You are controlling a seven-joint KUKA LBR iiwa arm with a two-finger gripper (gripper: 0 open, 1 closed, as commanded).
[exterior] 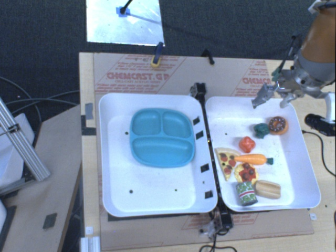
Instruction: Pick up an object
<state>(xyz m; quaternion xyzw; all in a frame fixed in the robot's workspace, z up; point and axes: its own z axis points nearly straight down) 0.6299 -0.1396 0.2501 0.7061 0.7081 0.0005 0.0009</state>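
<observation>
- Gripper (273, 95): fingers spread apart, holding nothing, above the right bin's (310, 177) far edge.
- Donut (277, 125): just below the gripper, beside a green toy (261, 129).
- Left bin (113, 193): holds a blue plate (160, 138).

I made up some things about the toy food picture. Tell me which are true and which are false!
1. The blue plate is in the left bin. True.
2. The donut is on the blue plate. False: it lies in the right bin, near the green toy.
3. The gripper is holding the carrot. False: its fingers are open with nothing between them, up by the right bin's far edge.
4. The tomato sits just above the carrot in the picture. True.
5. The can is next to the hot dog. True.
</observation>
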